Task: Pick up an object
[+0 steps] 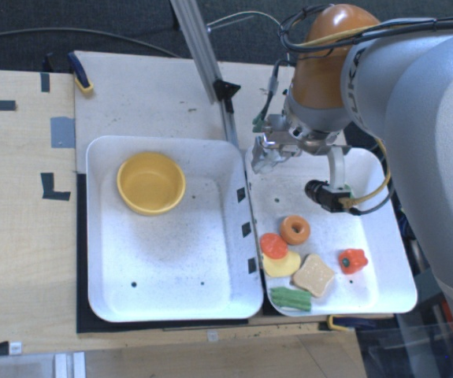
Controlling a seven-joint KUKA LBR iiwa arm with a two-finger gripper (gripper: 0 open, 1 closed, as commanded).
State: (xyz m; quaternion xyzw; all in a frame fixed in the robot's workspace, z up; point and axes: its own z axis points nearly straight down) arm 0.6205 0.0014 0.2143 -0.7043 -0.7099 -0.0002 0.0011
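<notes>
Bench beige, two white bins; dark floor; gripper grip state unclear.

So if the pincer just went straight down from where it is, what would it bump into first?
Probably just the bare floor of the right bin near its top-left corner. The pincer hangs there, apart from the donut and other food, though depth is hard to judge.

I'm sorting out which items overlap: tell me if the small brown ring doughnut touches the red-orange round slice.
Cannot tell. In the camera view the brown ring doughnut sits just above the red-orange round slice; their edges meet with no plain gap, and contact can't be confirmed.
</notes>
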